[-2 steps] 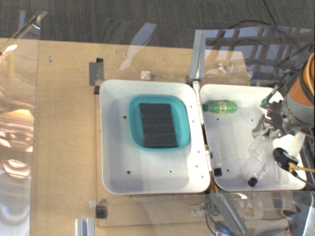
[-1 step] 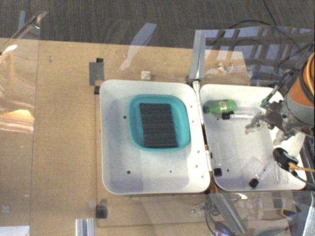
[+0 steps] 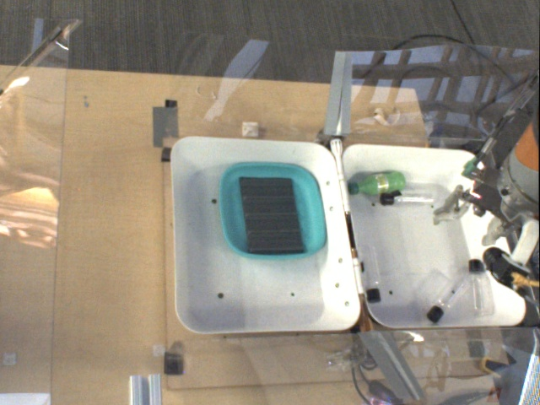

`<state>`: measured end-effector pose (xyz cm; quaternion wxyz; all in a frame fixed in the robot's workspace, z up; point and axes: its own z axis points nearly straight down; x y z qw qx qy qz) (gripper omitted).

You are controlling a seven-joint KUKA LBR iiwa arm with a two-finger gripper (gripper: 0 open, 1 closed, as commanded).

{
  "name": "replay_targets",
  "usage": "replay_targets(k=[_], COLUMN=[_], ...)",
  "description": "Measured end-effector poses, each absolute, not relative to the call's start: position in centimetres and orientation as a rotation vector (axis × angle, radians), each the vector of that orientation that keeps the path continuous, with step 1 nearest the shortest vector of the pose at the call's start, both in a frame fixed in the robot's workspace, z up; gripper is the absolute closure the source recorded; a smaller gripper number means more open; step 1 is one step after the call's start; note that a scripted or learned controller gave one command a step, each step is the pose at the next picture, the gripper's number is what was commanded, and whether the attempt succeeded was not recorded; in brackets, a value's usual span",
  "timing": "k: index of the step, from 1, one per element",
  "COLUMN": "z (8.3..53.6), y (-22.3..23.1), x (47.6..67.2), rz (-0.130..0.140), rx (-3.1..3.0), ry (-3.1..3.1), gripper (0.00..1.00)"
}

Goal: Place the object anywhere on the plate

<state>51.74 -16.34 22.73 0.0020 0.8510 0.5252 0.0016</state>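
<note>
- the teal plate (image 3: 272, 210) sits in the left bin (image 3: 198, 294) with a dark ribbed insert (image 3: 270, 215) across its middle; nothing else lies on it
- the candidate objects are all in the right bin (image 3: 405, 302): a green bottle (image 3: 380, 182) at its upper left, a clear tube (image 3: 413, 198) just below it, and clear black-capped vials (image 3: 456, 296) near the lower right corner
- the gripper (image 3: 472, 194) is at the right bin's upper right, near the far end of the clear tube; it is too small and cluttered here to tell how wide the jaws stand or whether they have hold of anything
- judgement: the step in hand is the pick, not the placing
- to do it well: centre over one object, well apart from its neighbours; the clear pieces look round and likely to roll, so close across the narrow axis; lift clear of the divider between the bins before crossing to the plate
</note>
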Motion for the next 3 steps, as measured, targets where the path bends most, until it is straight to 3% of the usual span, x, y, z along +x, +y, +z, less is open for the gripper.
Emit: replay_targets(k=[1, 3], z=[24.54, 23.79], y=[-15.7, -16.65], x=[52.64, 52.54], rz=[0.003, 0.002], rx=[2.681, 2.731], ry=[1.633, 1.548], gripper=[0.0, 0.0])
